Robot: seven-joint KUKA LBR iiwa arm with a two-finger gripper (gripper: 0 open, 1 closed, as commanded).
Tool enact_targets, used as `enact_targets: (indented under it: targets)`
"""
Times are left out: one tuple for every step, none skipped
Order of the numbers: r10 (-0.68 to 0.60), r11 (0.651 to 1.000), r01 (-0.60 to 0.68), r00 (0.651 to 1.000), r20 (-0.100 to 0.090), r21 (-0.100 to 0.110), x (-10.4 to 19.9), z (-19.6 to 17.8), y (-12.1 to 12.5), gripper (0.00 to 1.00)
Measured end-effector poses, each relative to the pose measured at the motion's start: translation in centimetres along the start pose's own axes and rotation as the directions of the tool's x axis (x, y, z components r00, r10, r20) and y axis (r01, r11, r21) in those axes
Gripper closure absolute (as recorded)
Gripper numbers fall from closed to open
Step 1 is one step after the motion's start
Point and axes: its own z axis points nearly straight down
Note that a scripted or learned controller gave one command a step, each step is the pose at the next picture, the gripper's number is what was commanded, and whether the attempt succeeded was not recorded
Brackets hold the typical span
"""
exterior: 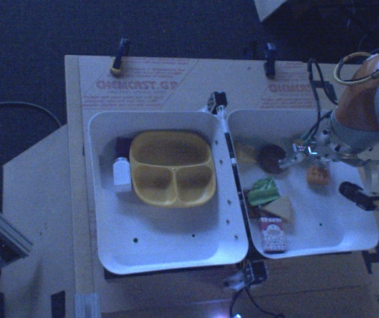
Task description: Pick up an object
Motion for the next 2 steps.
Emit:
enact_targets:
  targets:
    - [0.001, 1.0, -0.001, 1.0, 0.008, -0.014, -0.3, -1.5, 0.3, 1.0]
    - [-0.001, 1.0, 0.001, 1.0, 0.0, -0.002, -0.3, -7.9, 0.9, 1.0]
